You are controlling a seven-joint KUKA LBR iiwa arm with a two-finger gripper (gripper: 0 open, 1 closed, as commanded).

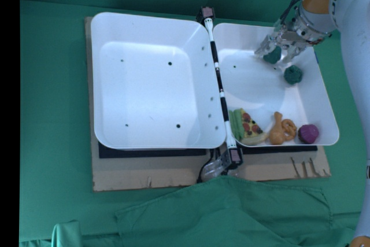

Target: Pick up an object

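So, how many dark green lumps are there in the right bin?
2. One dark green lump sits between the fingers of the gripper, near the far wall of the right bin. The second green lump lies beside it, nearer. The gripper may hide more.

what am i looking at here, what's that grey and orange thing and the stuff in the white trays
That grey and orange thing is a robot arm reaching in from the right. At its tip is a gripper with two fingers for grabbing things. The single camera sits above the bench, looking down at a slant. Two shallow white bins lie side by side: the left bin and the right bin. In the right bin are a toy pizza slice, an orange pretzel shape, a purple lump and a dark green lump. A second green lump sits between the fingers, so the gripper seems to be gripping it.
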